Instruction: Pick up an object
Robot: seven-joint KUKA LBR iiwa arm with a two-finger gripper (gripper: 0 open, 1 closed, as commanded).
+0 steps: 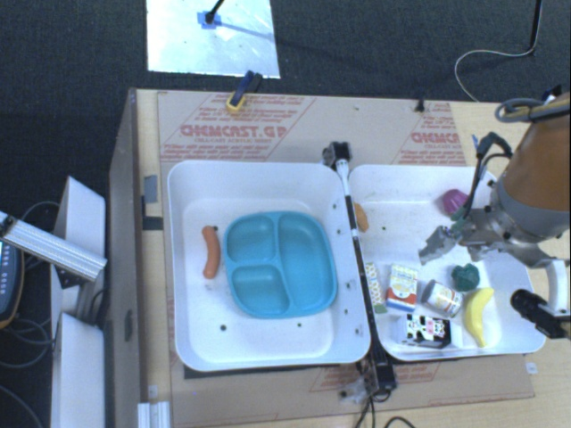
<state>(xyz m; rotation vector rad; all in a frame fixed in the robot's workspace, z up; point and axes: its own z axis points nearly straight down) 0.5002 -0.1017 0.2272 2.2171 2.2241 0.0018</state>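
Observation:
The right bin (403, 178) holds several small objects. A purple lump (453, 201) lies at the back and a dark green lump (465, 276) sits further forward. Beside the green lump are a yellow banana (480, 316), a small can on its side (442, 298), an orange-and-white carton (402, 286) and a black-and-white box (426, 330). An orange piece (360, 216) rests by the bin's left wall. My gripper (443, 239) hangs over the middle of this bin, between the purple lump and the can, with nothing visibly in it.
The left bin (259, 169) carries a blue divided plate (279, 264) and a brown sausage (211, 251) to the plate's left. A black divider rail (350, 212) runs between the bins. The arm's orange band (540, 163) looms over the right bin's far right side.

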